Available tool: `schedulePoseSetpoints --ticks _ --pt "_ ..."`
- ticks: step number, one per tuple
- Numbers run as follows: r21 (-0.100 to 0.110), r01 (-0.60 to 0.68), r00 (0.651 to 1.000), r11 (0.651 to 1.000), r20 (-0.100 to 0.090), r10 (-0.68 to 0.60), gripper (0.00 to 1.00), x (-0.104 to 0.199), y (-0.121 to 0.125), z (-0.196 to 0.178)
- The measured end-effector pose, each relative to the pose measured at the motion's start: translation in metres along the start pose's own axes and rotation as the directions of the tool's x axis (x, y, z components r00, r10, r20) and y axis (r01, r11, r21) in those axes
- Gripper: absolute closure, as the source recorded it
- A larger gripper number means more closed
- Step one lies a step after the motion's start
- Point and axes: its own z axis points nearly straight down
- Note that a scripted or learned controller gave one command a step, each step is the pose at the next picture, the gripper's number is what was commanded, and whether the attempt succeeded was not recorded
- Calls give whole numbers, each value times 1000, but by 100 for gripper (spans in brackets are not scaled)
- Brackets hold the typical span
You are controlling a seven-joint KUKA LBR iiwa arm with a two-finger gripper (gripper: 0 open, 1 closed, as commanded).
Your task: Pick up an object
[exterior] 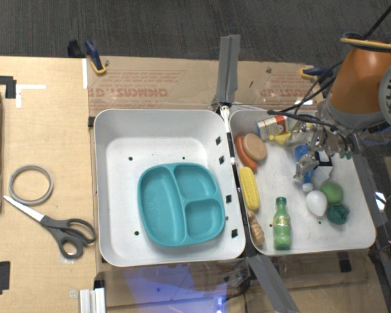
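My hand (307,168) is down in the right bin (362,240), toward its 1 o'clock corner, and honestly I can't tell whether it's grasping anything, too much clutter around it. Right at 6 o'clock from it sit a white egg (317,203) and a green ball (332,192), touching each other, with a dark green lump (337,214) just past them at 5 o'clock. At 10 o'clock there's a yellow-and-white bottle thing (274,127). Over at 9 o'clock is a round orange-brown piece (252,148), with a corn cob (249,188) below it along the bin's left wall. A green bottle (281,223) lies at 7 o'clock. The left bin (117,142) holds a teal divided plate (181,203). Way off at 9 o'clock on the tabletop (39,109) are a tape roll (30,184) and scissors (55,227).
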Motion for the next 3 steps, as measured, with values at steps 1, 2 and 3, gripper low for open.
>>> schedulePoseSetpoints --ticks 1,2,3 --pt "-5 25 1000 1000 1 -25 0 43 -18 0" --pt "-2 -56 998 998 0 56 0 50 16 0" --pt "-4 -51 999 999 -4 51 0 2 -41 1"
